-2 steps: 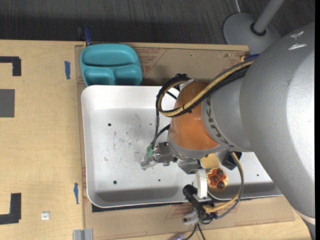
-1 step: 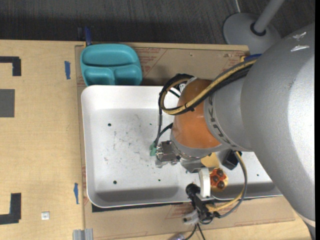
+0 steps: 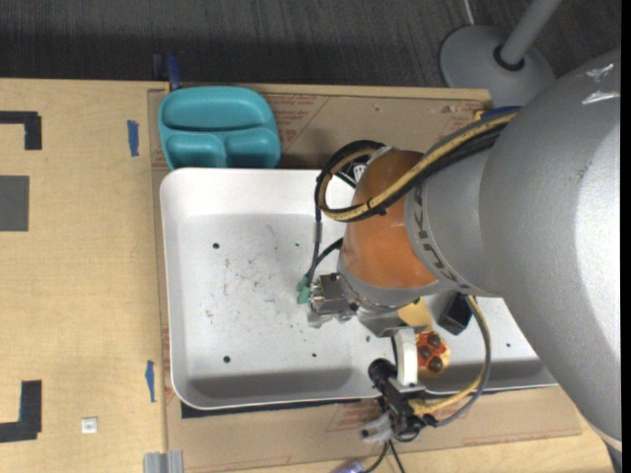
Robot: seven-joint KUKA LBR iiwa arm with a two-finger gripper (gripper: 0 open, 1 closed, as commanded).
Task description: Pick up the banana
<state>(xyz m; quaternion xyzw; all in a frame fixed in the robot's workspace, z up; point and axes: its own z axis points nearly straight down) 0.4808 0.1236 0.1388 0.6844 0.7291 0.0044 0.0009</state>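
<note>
My arm reaches in from the right and hangs low over the seam between the two bins. Its orange band (image 3: 385,230) and grey wrist cover most of what lies beneath. The gripper (image 3: 389,325) points down under the wrist, and the arm hides its tips. A small pale yellow patch (image 3: 418,313) peeks out just right of the gripper. It may be part of the banana, but too little shows to be sure. Just below it lies a small orange-red object (image 3: 431,351).
The left white bin (image 3: 197,264) has a scuffed, bare floor to the left of the arm. A teal divided tray (image 3: 219,126) stands behind that bin. Black and yellow cables (image 3: 434,397) loop down past the bin's front rim. Brown cardboard surrounds the bins.
</note>
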